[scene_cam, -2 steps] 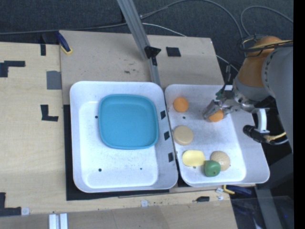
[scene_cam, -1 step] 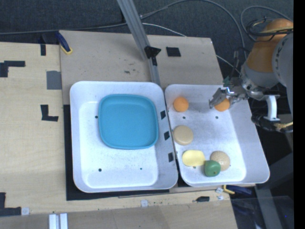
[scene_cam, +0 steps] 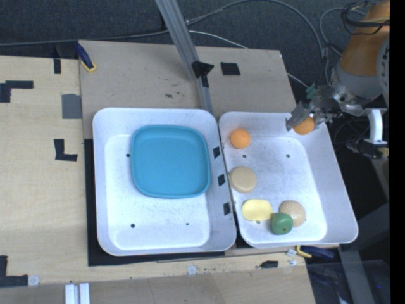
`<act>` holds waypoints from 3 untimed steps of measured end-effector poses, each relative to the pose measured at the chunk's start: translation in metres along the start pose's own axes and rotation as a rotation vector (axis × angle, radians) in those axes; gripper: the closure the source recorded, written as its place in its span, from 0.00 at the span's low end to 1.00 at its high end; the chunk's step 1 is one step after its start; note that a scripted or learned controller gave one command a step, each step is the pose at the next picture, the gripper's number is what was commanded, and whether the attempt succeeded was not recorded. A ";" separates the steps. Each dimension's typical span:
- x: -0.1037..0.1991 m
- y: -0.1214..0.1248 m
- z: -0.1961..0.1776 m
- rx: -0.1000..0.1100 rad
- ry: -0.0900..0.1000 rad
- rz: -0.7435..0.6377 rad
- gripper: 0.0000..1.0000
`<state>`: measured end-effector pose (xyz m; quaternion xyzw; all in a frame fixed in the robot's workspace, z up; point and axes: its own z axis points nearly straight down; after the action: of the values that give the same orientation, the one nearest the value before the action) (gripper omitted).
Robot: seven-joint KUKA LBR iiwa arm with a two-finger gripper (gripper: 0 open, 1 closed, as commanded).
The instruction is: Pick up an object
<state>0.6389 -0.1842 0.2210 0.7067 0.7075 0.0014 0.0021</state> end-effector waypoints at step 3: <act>0.108 -0.006 -0.036 0.006 0.002 -0.003 1.00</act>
<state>0.6327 -0.0758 0.2573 0.7055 0.7087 -0.0002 -0.0008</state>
